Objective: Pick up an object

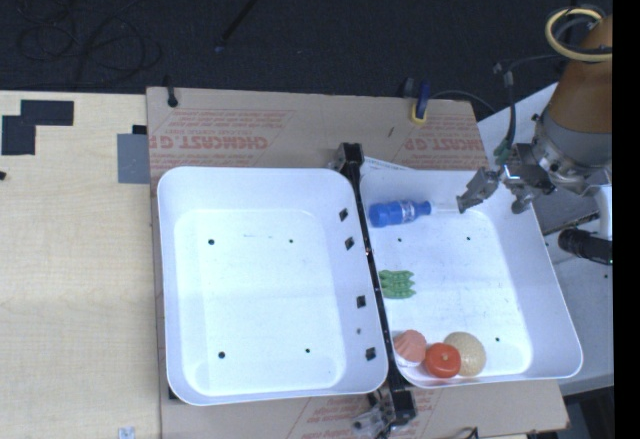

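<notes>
On your left sits the left bin (255, 277); beside it the right bin (520, 277) holds a blue bottle (398, 213) lying near its far edge, a green piece (397, 284) by the divider, and a pink object (409, 344), red object (442, 360) and tan object (466, 351) clustered at the near edge. The gripper (497, 189) hovers spread apart, grasping nothing, over the bin's far right corner, right of the bottle
</notes>
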Robot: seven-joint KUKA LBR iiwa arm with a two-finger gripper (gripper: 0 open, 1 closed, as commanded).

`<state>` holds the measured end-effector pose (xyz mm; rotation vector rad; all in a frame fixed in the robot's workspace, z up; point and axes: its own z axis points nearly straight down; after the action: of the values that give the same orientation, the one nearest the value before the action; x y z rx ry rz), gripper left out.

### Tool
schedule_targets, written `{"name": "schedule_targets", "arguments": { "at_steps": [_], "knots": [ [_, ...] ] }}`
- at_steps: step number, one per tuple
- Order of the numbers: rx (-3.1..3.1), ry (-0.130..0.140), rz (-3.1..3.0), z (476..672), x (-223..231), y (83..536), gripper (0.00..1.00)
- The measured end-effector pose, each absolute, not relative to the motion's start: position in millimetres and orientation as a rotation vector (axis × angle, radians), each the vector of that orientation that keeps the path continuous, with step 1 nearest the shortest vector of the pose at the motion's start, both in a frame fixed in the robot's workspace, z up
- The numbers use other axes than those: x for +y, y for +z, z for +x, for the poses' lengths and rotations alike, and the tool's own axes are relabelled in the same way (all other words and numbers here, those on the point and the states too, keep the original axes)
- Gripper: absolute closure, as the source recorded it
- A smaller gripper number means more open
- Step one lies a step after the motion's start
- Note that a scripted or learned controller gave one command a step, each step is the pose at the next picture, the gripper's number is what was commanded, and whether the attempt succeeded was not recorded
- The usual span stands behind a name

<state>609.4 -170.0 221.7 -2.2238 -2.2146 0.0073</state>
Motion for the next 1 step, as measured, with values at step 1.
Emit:
{"name": "schedule_targets", "arguments": {
  "at_steps": [1],
  "knots": [
    [-2.211,0.008,-2.224,553.7,-215.6,204.9,0.0]
  ]
}}
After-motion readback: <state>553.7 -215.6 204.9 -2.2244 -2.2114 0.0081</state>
